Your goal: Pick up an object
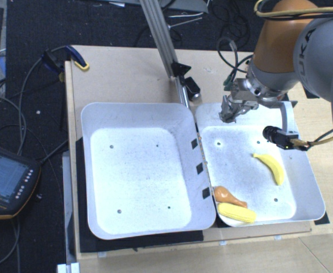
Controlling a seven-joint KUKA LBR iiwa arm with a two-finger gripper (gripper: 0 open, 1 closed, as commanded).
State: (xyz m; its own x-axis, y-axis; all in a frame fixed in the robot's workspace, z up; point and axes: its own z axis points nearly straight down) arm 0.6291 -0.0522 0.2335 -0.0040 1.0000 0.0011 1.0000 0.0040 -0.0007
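our gripper hovers at the right bin's far edge, its grasp unclear, and the banana lies unpicked.

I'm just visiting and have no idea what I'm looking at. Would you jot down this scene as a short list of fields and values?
arm: grey with orange band, reaching in from the right
gripper: above the far left corner of the right bin
right bin contents: banana, corn cob, orange-brown piece
near-corner items: corn cob and orange-brown piece lie close together
left bin: white, beside the right bin
held object: none seen
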